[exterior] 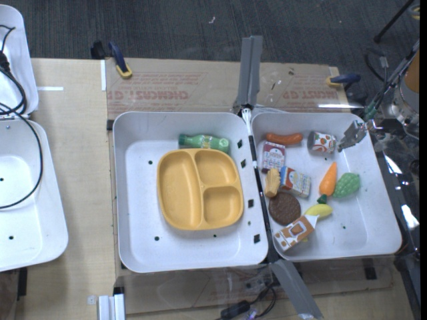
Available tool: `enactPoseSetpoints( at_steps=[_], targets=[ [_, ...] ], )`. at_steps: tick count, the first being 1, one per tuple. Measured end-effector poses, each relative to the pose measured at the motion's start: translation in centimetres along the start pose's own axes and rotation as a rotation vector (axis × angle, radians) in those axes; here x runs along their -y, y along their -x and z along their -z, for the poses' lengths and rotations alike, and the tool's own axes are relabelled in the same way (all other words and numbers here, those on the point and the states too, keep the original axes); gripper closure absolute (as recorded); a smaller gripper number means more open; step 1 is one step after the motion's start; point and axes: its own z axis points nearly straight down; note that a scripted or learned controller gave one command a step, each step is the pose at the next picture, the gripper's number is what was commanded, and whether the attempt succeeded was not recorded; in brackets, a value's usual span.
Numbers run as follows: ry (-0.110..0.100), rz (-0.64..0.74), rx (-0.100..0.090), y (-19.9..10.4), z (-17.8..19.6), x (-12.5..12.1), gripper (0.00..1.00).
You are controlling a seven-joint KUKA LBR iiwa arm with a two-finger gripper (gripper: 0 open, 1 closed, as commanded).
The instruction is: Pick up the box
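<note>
Toward the back of the right bin (373,235), you will find the small red-and-white box (322,143), standing apart from the bin's rear wall. The gripper (351,135) sits just beside this box on its right, low over the bin floor. You cannot tell from this view how wide the gripper is set, nor whether it touches the box; nothing is seen held in it.

Note three other box-like items in the same bin. A flat red box (272,157) lies near the left wall. A small striped carton (295,181) lies just in front of the flat red box. A brown-and-white carton (295,233) lies tilted at the front left corner.

Around these, observe the following:
- an orange sausage (283,139) behind the flat red box;
- a carrot (327,178) and a green vegetable (347,185) side by side, in front of the small box;
- a yellow banana (319,211) just beside the brown-and-white carton;
- a brown round cookie (285,207) in front of the striped carton.

Refer next to the left bin (133,225). It holds a yellow divided plate (200,189), with a green bottle (203,141) lying on its side just behind the plate.
</note>
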Motion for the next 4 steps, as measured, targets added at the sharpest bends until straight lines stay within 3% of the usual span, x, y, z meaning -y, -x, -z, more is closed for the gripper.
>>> enactPoseSetpoints(
  at_steps=[1, 2, 3, 4],
  targets=[
    [0.003, 0.023, 0.000, -5.4, -13.8, -2.0, 0.00],
    [0.001, 0.037, 0.000, -8.6, -14.7, -0.9, 0.00],
    [0.000, 0.040, -0.001, -8.8, -14.7, 4.1, 0.00],
    [0.000, -0.077, 0.001, -8.6, -14.4, -2.4, 0.00]
  ],
)
